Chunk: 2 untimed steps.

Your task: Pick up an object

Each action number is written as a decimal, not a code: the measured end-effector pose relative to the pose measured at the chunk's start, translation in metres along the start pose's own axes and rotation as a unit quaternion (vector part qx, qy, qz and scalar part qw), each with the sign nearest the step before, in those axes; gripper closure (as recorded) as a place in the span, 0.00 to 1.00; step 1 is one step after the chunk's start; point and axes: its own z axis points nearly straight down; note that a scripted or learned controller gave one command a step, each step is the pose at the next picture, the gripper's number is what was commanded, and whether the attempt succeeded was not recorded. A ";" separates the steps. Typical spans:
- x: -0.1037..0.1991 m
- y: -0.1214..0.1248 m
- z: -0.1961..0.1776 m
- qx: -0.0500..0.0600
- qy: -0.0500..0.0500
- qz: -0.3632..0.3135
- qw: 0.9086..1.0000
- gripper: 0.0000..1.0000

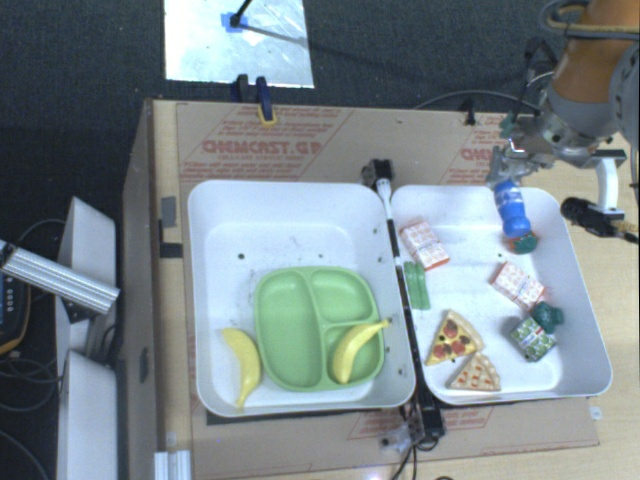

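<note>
Hanging from the gripper (pixel 510 173) at two o'clock, a blue bottle (pixel 512 208) is dangling upright over the far edge of the right bin (pixel 585 318), its neck sitting between the closed fingers. Below it, toward four o'clock, two pizza slices (pixel 456 338), two red-and-white packets (pixel 424 244) and a green carton (pixel 532 338) are lying in that bin. At seven o'clock, the left bin (pixel 215 228) is holding a green plate (pixel 300 328) and two bananas (pixel 243 365).

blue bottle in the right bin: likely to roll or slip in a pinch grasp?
Probably yes. The blue bottle looks round-bodied and smooth, so it may roll if nudged sideways. It looks like small plastic, likely light and stiff. It lies near the right bin's far wall, which could cramp the claw.
</note>
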 end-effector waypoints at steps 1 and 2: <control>0.051 0.000 -0.043 0.000 0.001 0.000 1.000 1.00; 0.060 -0.083 -0.005 0.003 0.000 0.002 1.000 1.00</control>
